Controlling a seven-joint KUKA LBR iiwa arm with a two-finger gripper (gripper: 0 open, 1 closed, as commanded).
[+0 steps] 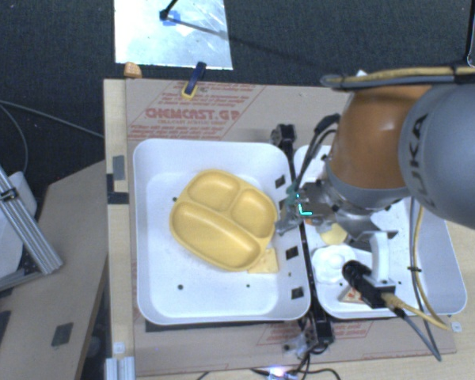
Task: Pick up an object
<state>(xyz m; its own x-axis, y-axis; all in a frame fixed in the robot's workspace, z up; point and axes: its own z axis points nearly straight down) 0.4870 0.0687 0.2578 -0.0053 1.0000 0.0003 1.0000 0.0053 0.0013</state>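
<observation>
**Arm low over the seam between the bins, yellow tray lying to its left**

Furthest left of the fingers, the left white bin (pixel 154 291) sits on the worktop (pixel 71 212), and in it lies a yellow divided tray (pixel 224 218), tilted a little, with three compartments facing up. Its right edge is just beside the fingers (pixel 291 212), which hang over the seam where the two bins meet. From here I cannot tell whether they are wide or narrow; the wrist hides most of them, and nothing shows between them. Right of them, the grey arm (pixel 427 141) with its orange band covers much of the right white bin (pixel 443 291). Below the wrist there, a few small pale things (pixel 330 264) lie in that bin, too hidden to name.
</observation>
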